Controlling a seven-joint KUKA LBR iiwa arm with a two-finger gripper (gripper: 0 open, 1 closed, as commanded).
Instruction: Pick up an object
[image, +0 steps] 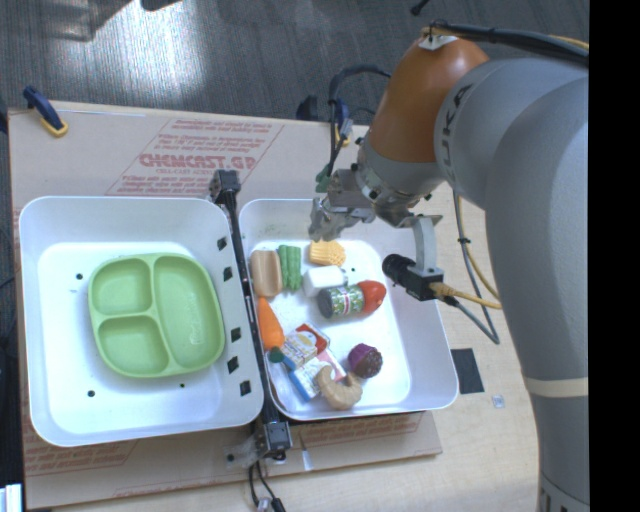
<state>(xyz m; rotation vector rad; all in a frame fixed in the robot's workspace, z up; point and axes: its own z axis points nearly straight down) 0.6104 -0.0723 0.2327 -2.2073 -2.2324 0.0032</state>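
The gripper (322, 222) hangs over the far end of the right bin (432, 352), just above a yellow waffle-like block (327, 253); whether it is open or shut I cannot tell, and nothing shows held in it. Beside the block, toward the left, lie a green pod (289, 266) and a tan bread roll (264, 272), with a white block (322, 277) just below the yellow one. Nearer the middle sits a dark can (343, 302) touching a red pepper (372, 294). An orange carrot (270, 325) runs along the bin's left wall, a printed packet (303, 348) and a blue tube (302, 380) lie next to it, a purple ball (364, 361) rests toward the right, and a tan ring (339, 389) sits at the near end. The left bin (45, 400) holds a green divided plate (156, 314). Both bins stand side by side on a cardboard sheet (140, 150) printed in red, which lies on a grey bench (480, 440); a blue-and-yellow clamp (45, 110) grips the sheet's far left corner. The arm (520, 200) comes in from the right, its orange band (425, 95) bent over the far edge of the right bin, the wrist pointing down and left, cables trailing beside it.
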